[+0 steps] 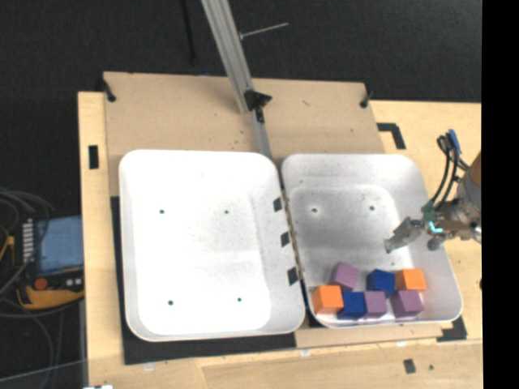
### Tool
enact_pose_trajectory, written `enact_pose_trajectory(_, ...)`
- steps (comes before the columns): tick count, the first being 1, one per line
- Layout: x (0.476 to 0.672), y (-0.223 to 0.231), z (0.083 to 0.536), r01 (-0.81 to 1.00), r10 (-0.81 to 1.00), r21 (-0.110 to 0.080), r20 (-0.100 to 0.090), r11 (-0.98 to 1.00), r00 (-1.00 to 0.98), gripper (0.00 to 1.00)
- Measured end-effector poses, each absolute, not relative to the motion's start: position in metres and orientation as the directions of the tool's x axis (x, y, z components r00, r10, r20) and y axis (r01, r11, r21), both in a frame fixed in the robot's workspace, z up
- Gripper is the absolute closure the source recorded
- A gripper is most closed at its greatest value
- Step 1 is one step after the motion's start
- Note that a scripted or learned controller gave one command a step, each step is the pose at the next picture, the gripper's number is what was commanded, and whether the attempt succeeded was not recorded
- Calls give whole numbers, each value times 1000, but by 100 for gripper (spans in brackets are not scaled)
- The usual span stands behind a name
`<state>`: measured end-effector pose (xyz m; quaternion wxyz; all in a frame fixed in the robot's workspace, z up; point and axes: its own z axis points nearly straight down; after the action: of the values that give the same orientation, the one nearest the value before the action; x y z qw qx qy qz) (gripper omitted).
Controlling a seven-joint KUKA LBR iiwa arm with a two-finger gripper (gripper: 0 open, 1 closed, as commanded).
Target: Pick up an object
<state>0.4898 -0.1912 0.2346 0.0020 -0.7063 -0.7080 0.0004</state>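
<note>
1. Wooden surface (340,112) carries two white bins.
2. Blocks (371,292) huddle at the lower right bin's (349,177) bottom edge.
3. I see the jaws spread wide, holding nothing, at right.
4. I'd drop straight over the orange block (412,279).

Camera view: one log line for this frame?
claw: over right bin, nothing between fingers | blocks: clustered at near edge | left bin: no blocks

Robotics lab: wooden bench (340,108), two white bins (203,168), cables (24,314), alu. strut (229,43).
</note>
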Motion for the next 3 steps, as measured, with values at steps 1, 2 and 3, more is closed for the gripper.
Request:
enact_pose_trajectory(1,491,-191,237,1000,1000,2,0,1,-1,0)
enact_pose_trajectory(2,487,-187,193,1000,1000,-3,-1,-1,1,0)
enact_pose_trajectory(3,486,-196,135,1000,1000,4,-5,-1,1,0)
